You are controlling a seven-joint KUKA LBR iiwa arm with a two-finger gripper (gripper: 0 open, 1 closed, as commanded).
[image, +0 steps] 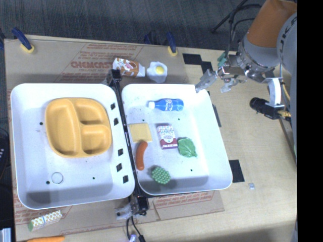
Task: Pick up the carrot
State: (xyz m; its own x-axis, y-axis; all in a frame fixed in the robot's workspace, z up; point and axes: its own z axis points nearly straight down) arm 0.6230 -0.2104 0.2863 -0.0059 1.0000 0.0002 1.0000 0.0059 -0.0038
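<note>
The grey arm with its orange band sits out over the bench at the upper right, and its two-finger gripper [212,79] hangs just past the top-right corner of the right-hand shallow white bin [218,158], carrying nothing; whether the fingers stand apart or together cannot be told at this size. The target, a small orange carrot [141,155] with a slim tapered body, lies well away from it on the floor of that same bin, hard by the left wall, its length running roughly up and down the view. A pale yellow square slice [140,132] lies just above its upper end, perhaps touching. A red and white packet [166,136] sits beside it to the right, a green dimpled ball [161,175] just below and right.

It looks like a toy: light, probably smooth moulded plastic, so likely stiff and a touch slippery. The best hold looks to be across the narrow width at mid-length, fingers closing left to right. The near wall leaves little room for the left finger, which is the risk.
</note>
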